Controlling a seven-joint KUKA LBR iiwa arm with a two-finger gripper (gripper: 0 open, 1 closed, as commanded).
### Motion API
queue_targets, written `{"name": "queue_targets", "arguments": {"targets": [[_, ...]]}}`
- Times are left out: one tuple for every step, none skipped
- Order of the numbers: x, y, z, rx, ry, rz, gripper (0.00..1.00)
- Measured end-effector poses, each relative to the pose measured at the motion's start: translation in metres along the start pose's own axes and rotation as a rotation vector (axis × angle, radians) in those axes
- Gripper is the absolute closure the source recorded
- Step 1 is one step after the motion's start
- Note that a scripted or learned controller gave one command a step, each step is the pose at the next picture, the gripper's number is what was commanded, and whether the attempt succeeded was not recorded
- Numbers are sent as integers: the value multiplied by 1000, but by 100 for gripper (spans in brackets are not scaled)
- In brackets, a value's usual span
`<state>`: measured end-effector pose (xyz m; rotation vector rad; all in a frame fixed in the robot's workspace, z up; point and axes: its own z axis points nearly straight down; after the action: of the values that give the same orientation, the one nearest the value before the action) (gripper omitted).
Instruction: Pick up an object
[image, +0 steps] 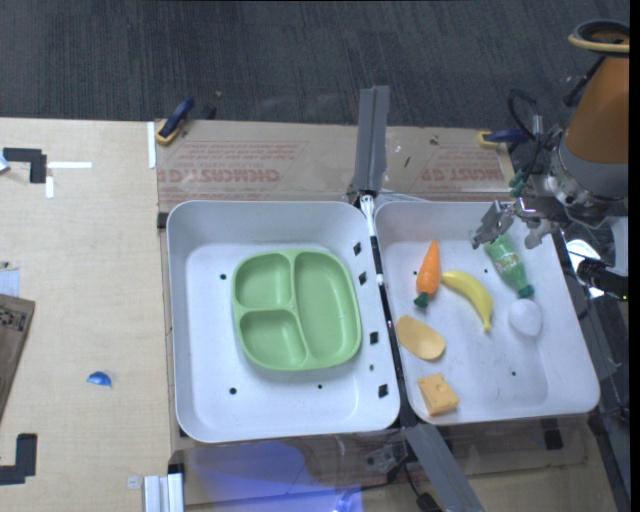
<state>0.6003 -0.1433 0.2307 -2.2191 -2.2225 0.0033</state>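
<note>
Nearest the camera: cheese wedge (438, 393) at the front of the right bin (560, 395), sitting alone. Just behind it, a tan oval chip-like piece (421, 338), flat on the bin floor. Carrot (428, 268) stands further back, orange body with its green end pointing toward the front, close to the divider between the bins. Banana (472, 295) lies beside the carrot, curved, near but not touching it. White egg (525, 318) sits to the right of the banana's tip, just beside it. Green bottle (508, 264) lies tilted at the back right of the same bin, its lower end near the egg. Gripper (513, 222) is over the back right corner of the right bin, directly above the bottle's upper end; fingers look spread, nothing visibly clamped between them, and contact with the bottle can't be judged at this resolution. Arm (600, 110) comes in from the right, orange band visible above the wrist. Left bin (200, 400) holds a green three-compartment plate (297, 308), roughly centred. Small blue item (98, 379) lies on the bench to the left, well apart from both bins.
</note>
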Motion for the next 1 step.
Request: {"name": "queue_targets", "arguments": {"targets": [[40,6,139,-3,0,-127,0]]}}
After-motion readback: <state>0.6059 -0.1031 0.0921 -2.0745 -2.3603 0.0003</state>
